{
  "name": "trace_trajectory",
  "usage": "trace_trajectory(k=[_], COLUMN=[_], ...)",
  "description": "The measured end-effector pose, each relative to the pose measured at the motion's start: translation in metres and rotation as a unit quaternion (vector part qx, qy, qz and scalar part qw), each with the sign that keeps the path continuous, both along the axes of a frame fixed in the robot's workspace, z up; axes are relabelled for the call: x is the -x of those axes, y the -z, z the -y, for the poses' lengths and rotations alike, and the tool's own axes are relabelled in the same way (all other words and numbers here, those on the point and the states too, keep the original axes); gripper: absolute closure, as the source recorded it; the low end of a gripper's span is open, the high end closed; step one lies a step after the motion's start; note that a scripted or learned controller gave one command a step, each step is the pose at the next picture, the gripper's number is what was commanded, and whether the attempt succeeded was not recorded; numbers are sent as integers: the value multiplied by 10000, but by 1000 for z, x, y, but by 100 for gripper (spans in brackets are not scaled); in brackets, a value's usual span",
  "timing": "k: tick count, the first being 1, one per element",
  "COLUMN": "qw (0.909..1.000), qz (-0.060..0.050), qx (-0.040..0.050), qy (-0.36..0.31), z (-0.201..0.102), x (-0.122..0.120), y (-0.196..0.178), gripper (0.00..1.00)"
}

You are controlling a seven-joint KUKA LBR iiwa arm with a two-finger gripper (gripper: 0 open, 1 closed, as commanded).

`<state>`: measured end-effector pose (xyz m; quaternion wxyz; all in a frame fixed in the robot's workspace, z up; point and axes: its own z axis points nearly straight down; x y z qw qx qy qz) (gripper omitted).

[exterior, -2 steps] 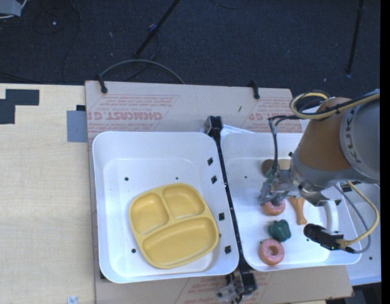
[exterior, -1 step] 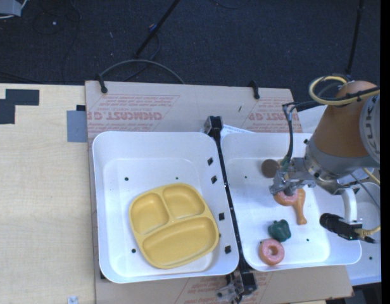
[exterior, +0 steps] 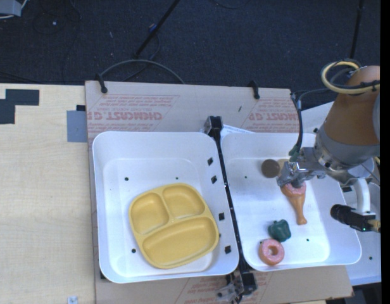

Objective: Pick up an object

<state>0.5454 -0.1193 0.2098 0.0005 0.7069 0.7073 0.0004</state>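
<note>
White bins point(exterior: 106, 170) sit on cardboard point(exterior: 182, 106) over dark carpet point(exterior: 182, 30).

An orange plastic drumstick point(exterior: 297, 200) lies in the right-hand white bin point(exterior: 347, 249), fat end up, thin end towards the front. Near it, closer to the front: a dark green plastic pepper point(exterior: 279, 230) and a pink ring doughnut point(exterior: 271, 251), just beside each other.

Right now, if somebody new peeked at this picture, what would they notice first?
Probably the big yellow divided plate lying in the left bin. Next, the grey and orange arm coming in from the right, with its gripper right at the top of an orange toy drumstick in the right bin. Near that bin's front edge sit a pink donut and a small green toy.
</note>
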Motion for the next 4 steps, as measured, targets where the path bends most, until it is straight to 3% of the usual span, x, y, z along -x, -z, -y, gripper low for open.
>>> trace_trajectory(k=[1,3,4], qw=[10000,10000,10000], qz=[9,-28,-39], qx=[0,-11,-7], qy=[-4,-23,-21], z=[-4,-119,-174], x=[5,19,32], y=[-60,-54,-34], gripper=[100,100,100])
